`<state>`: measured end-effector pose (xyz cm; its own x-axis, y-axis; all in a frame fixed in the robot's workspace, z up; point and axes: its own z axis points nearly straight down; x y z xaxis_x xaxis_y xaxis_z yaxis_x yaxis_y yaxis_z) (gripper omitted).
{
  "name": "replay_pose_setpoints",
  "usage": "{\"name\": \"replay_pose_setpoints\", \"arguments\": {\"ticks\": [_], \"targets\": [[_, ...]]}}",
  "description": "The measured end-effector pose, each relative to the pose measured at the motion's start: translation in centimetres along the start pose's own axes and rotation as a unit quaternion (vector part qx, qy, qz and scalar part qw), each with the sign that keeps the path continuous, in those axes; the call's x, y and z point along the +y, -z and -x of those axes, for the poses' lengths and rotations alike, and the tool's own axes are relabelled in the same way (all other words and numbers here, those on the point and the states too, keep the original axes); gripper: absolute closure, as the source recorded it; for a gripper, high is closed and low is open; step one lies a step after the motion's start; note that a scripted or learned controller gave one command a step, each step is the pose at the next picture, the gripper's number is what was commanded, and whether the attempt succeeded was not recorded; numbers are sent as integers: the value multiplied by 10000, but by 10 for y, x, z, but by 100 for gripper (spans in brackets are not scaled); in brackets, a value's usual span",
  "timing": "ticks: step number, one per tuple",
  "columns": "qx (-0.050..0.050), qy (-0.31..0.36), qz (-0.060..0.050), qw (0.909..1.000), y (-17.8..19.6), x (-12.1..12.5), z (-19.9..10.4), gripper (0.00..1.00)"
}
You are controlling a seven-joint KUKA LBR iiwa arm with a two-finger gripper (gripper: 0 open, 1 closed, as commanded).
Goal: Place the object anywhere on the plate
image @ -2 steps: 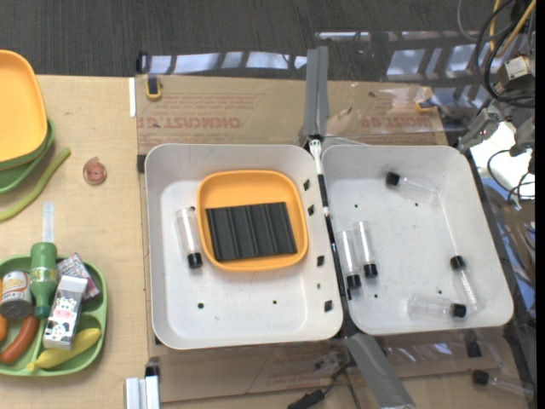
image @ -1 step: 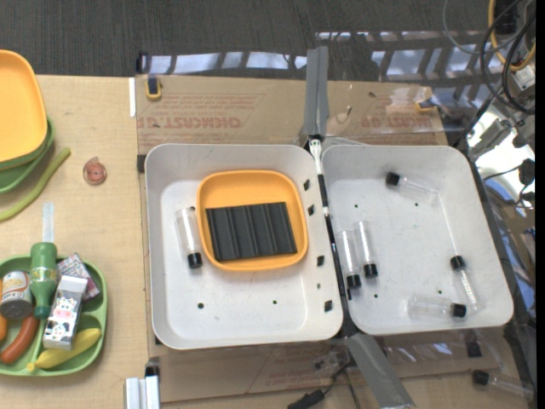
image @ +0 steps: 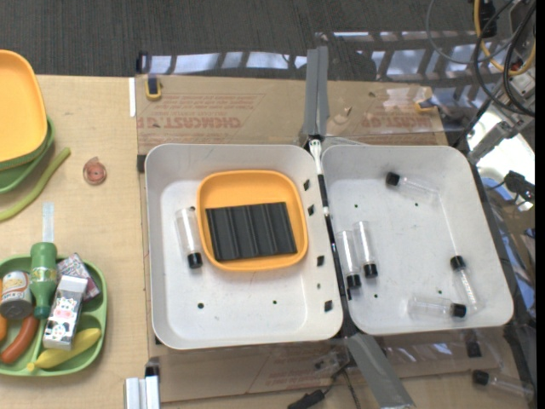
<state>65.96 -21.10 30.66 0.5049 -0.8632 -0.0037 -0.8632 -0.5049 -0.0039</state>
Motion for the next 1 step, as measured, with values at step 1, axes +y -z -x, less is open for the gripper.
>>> {"name": "replay_pose_setpoints", "arguments": {"ticks": [1], "targets": [[6,1359,8,9907,-10,0,0,0]]}}
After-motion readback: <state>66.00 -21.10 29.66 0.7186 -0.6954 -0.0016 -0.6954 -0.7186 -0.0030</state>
